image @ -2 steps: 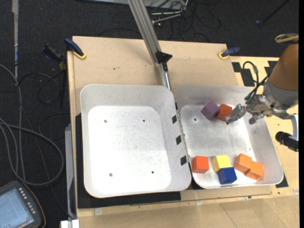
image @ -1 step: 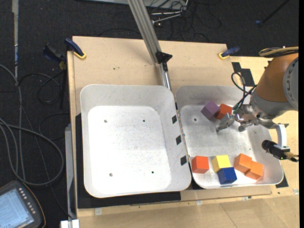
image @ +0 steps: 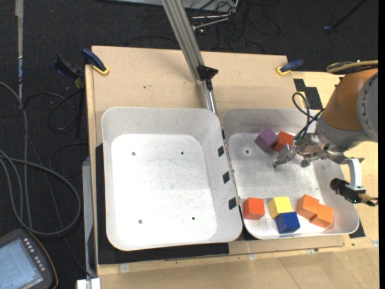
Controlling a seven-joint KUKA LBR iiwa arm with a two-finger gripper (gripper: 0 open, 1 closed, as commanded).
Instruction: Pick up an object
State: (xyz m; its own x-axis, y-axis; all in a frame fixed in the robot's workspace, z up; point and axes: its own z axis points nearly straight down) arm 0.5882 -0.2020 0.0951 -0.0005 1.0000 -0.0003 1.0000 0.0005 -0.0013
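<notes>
The right bin (image: 252,161) holds several blocks. A purple block (image: 266,139) and a small orange block (image: 284,140) sit side by side near its back. Along its front lie an orange block (image: 253,208), a yellow block (image: 280,206), a blue block (image: 288,222) and two more orange blocks (image: 316,210). My gripper (image: 283,158) reaches in from the right and hangs low just in front of the purple and small orange blocks. Nothing shows between its fingers.
The left bin (image: 159,173) lies beside the right one on the wooden bench. A slanted metal pole (image: 183,29) crosses the back of the bench. Clamps sit at the bench's far corners (image: 96,62).
</notes>
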